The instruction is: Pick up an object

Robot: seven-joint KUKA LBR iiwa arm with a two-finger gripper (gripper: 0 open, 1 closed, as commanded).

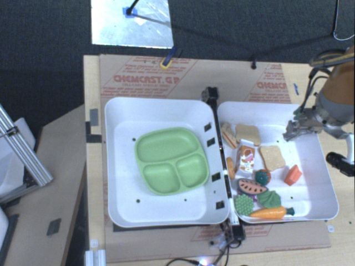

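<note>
From where I stand, the arm comes in from the right and its gripper (294, 129) hangs over the far right corner of the right bin (324, 165). I cannot tell if the jaws are apart or together. The toy food lies below in this bin: two bread slices (272, 158), an orange wedge (293, 174), a watermelon slice (250, 187), a carrot (269, 213) at the near wall, and a small carton (246, 158). The left bin (119, 148) holds a green divided tray (169, 160). Both bins sit on the counter (94, 93).
</note>
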